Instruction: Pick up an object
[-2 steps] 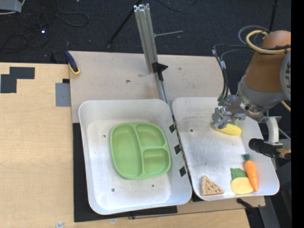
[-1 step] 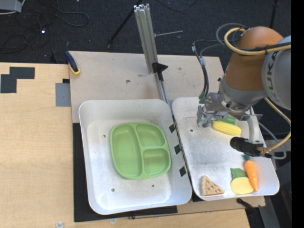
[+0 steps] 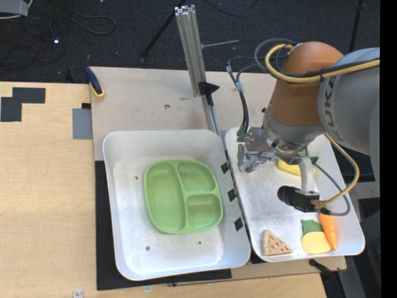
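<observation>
Candidate objects in right bin (image 3: 248, 228): orange carrot (image 3: 329, 228) at near right edge, yellow piece (image 3: 316, 243) touching it, green bit (image 3: 311, 226) just above, waffle-patterned triangle (image 3: 275, 243) to their left, all loose and separate. Yellow item (image 3: 289, 166) partly hidden under arm. Gripper (image 3: 250, 157) hangs over far left of same bin, nothing visible between fingers; finger spacing cannot tell. Advice: shift toward near side, centre over triangle standing apart from neighbours, descend straight. Left bin (image 3: 124, 228) bears green divided plate (image 3: 183, 195).
</observation>
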